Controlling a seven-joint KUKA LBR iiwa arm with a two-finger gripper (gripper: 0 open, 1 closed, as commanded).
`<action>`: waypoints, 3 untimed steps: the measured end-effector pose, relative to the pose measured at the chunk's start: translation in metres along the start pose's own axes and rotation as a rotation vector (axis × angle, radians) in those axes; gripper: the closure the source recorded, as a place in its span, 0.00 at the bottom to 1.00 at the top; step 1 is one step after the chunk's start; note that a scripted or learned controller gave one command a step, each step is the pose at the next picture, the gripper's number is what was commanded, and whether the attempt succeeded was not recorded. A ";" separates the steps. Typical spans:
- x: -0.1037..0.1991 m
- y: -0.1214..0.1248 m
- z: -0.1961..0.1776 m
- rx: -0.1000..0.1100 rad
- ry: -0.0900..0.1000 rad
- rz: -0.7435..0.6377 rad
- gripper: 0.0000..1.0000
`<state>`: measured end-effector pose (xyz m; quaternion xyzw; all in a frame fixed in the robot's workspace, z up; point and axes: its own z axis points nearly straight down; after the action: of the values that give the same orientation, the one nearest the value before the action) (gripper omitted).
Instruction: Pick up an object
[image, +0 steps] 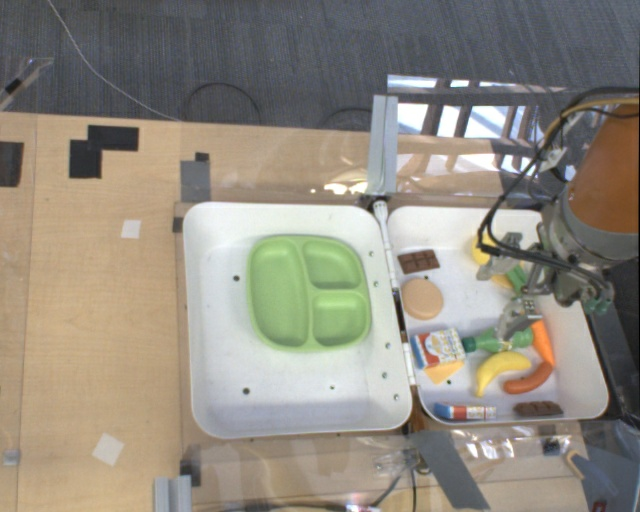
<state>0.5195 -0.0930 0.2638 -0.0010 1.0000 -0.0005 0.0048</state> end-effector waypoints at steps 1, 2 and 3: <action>0.018 -0.055 0.113 -0.002 0.009 -0.172 0.00; 0.017 -0.029 0.172 0.001 -0.010 -0.089 0.00; -0.087 -0.011 0.175 0.000 -0.007 0.075 0.00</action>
<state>0.6087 -0.1041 0.0893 0.0363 0.9993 -0.0002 0.0081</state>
